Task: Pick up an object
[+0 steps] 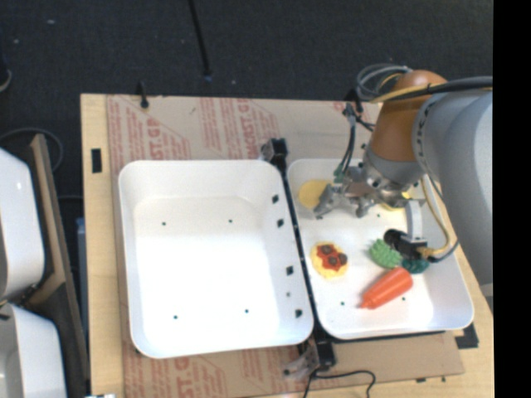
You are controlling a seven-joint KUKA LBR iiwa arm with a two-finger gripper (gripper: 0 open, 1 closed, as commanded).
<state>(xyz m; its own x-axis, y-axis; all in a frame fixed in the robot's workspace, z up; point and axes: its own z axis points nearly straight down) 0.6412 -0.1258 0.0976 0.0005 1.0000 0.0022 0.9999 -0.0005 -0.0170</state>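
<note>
The arm [448, 131] is hiding the right bin's [440, 313] far right corner and covering part of a yellow piece [310, 193] near the far edge; the gripper's [347, 201] fingertips are too blurred to read.

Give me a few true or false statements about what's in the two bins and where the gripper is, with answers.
1. The carrot lies in the right bin. True.
2. The gripper hangs over the left bin. False: it is over the right bin.
3. A yellow disc with red spots lies left of the carrot. True.
4. The green toy sits in the left bin. False: it is in the right bin, above the carrot.
5. The carrot is between the gripper's fingers. False: it lies apart from the gripper.
</note>
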